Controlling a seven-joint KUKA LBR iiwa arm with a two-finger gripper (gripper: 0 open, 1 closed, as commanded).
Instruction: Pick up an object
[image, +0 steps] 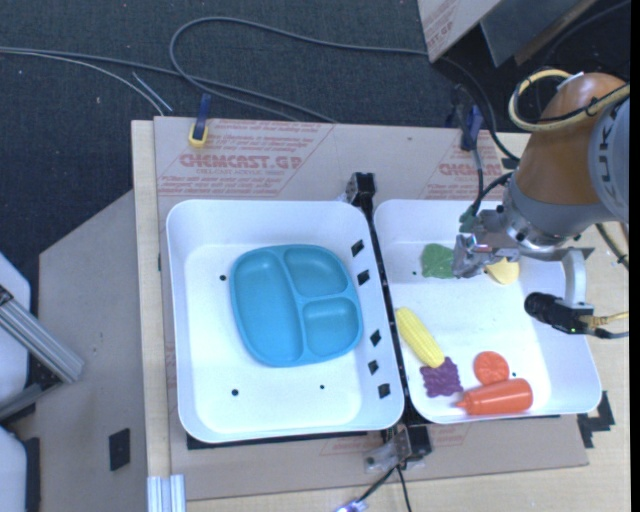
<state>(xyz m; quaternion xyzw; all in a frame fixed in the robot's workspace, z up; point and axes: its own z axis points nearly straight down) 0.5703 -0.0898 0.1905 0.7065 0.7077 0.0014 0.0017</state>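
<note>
Orange first: a glossy plastic toy carrot (497, 398) lies along the near edge of the right bin (585, 385), with a round orange-red toy tomato (490, 366) touching it from behind and a knobbly purple grape bunch (441, 378) just beside its blunt end. Yellow corn cob (420, 336), ridged and tapered, sits slanted a bit further in, near the black divider between bins. Left bin (190, 300) holds a smooth teal divided plate (297, 303), three compartments, nothing in them. Further back in the right bin, the gripper (472, 255) is low over the floor, next to a lumpy green leafy toy (437, 261), looks like lettuce or broccoli, and a pale yellow piece (503, 270) partly hidden under the wrist. Finger opening: cannot tell, the wrist body blocks it, and nothing is visibly held. Likely target is the green piece, at the far left of the right bin. Risks, as a judgement: the toy is soft-edged and irregular, so a closing grip could nudge it sideways toward the bin wall or pinch only a frill and drop it on lift; the yellow piece is close enough to get caught too. All toys look like hard, slick plastic on a slick white tray, so sliding is easy.
</note>
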